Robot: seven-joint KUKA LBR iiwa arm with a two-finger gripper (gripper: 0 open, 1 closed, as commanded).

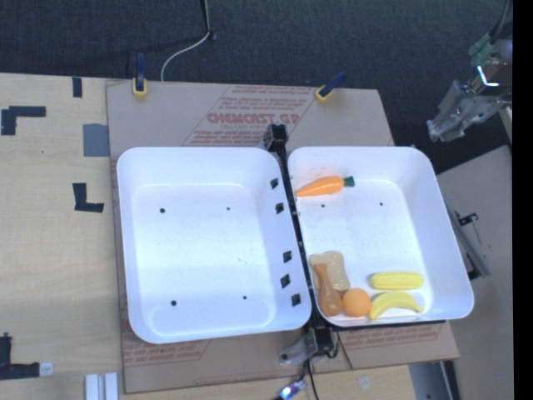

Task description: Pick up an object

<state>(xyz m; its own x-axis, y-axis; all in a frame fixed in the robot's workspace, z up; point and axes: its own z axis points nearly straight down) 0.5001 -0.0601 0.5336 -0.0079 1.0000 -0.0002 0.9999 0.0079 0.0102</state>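
Note:
The right bin [420, 167] holds an orange carrot [320, 187] with a green top near its far left corner. Along its near edge lie a tan bread-like piece [329, 272], a small orange ball [356, 302] and two yellow bananas [396, 281], one behind the other. My gripper [445, 123] hangs outside the bins, beyond the right bin's far right corner and well above the bench, with nothing seen in it.
The left bin [125, 169] sits beside the right one, joined along a black-clipped divider [287, 223]. Both rest on a cardboard sheet [241, 111] held by two clamps. A cable [187, 48] runs across the dark floor at the back.

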